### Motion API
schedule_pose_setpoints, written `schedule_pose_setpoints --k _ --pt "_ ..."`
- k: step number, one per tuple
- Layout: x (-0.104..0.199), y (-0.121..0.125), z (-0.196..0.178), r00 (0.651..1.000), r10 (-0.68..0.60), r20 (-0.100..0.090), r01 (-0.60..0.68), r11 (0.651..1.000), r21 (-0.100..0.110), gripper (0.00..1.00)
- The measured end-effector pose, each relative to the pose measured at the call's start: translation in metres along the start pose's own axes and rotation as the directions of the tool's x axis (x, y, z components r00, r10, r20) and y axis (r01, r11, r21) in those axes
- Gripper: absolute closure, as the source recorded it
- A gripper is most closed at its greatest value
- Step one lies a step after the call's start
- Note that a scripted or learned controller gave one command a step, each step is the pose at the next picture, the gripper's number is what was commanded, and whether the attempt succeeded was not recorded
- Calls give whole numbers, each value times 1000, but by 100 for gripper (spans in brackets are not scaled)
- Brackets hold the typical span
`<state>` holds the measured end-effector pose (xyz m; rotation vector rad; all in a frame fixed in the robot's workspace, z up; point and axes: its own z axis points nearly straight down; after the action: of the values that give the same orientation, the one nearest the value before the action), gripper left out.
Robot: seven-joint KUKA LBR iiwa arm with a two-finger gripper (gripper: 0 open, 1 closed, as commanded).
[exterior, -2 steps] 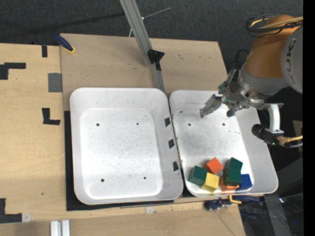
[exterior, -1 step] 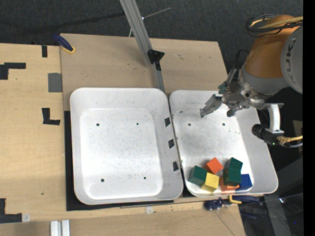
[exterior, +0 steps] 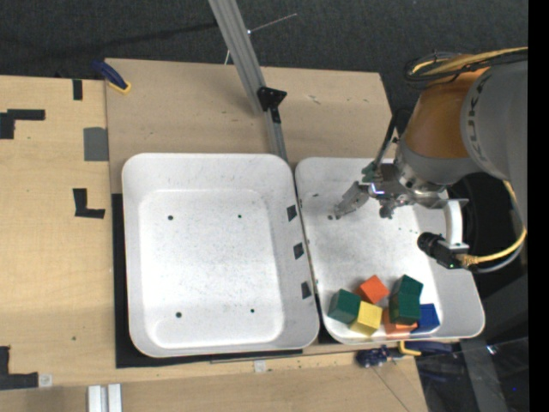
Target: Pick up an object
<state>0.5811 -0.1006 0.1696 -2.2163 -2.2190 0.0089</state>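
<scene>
Gripper (exterior: 343, 209): over right bin (exterior: 343, 256), upper part; fingers' state cannot be told. Blocks (exterior: 383, 305): green, orange, yellow, blue, clustered at right bin's near edge, well apart from gripper.

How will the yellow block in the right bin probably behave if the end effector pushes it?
The yellow block looks rigid and flat-sided, so it should slide, not roll. It touches the green block and orange block, so they would probably shift too.

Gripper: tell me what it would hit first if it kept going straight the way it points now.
The gripper points down and left over the right bin. Straight on, it would probably meet that bin's bare white floor first; the coloured blocks lie off that line. Depth is unclear.
</scene>
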Motion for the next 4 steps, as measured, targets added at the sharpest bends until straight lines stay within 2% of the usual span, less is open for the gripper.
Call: schedule_pose_setpoints --k 1,2,3,4 --pt "-5 6 58 1000 1 0 -1 1000 0 0" --pt "-5 5 80 1000 0 1 0 1000 -3 0" --pt "-4 6 68 1000 -1 -1 1 1000 -4 100" --pt "-3 5 26 1000 0 0 0 1000 -10 100"
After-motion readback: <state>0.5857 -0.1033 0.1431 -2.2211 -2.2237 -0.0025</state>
